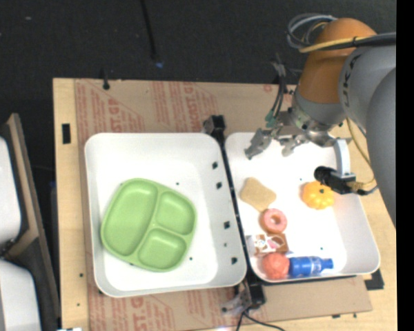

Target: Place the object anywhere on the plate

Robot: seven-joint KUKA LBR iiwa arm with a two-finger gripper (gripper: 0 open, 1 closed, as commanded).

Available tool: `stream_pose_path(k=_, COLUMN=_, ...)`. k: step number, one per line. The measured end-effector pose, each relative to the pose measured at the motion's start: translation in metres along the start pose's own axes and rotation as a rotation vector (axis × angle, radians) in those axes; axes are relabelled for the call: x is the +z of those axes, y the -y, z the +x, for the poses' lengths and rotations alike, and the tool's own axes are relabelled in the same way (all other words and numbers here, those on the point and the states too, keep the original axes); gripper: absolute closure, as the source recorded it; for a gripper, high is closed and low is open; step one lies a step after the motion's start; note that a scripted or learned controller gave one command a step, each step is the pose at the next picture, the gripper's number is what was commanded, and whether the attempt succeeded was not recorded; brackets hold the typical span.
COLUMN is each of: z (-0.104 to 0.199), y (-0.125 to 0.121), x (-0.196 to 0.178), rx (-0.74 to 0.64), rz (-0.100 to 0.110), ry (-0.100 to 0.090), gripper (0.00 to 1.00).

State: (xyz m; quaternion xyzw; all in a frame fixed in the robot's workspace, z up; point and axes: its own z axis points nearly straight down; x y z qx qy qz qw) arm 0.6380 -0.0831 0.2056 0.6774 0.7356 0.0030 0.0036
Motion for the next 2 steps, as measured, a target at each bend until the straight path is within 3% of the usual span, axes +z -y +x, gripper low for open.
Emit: stream_pose_path(k=2, z=-0.0004, y=0.0021, x=0.0048, rx=0.001, rz=0.009, ry=-0.001, gripper=0.0)
